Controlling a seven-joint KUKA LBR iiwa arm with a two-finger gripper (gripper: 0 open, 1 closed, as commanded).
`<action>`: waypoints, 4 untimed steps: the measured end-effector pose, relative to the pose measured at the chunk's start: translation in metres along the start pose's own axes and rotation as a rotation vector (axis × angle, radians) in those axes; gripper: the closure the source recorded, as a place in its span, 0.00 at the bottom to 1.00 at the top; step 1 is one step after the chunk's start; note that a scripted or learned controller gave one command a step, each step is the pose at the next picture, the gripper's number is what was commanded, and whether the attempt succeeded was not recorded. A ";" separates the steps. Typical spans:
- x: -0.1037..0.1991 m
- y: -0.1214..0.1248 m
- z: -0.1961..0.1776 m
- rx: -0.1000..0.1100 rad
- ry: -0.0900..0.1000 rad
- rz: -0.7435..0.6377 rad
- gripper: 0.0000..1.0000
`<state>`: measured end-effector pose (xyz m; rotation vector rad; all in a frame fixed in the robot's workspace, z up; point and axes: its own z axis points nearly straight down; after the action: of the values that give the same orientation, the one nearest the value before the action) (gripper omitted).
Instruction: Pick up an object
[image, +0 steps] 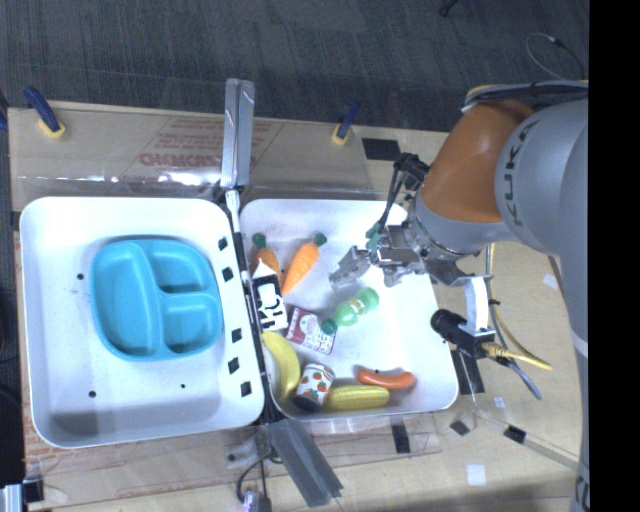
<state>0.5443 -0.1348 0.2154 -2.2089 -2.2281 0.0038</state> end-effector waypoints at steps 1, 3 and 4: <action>0.020 0.082 0.124 -0.002 -0.002 -0.004 0.00; 0.017 0.099 0.123 -0.001 -0.001 0.091 0.00; 0.017 0.099 0.113 0.000 0.000 0.087 1.00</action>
<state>0.6425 -0.1165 0.1020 -2.3035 -2.1304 0.0046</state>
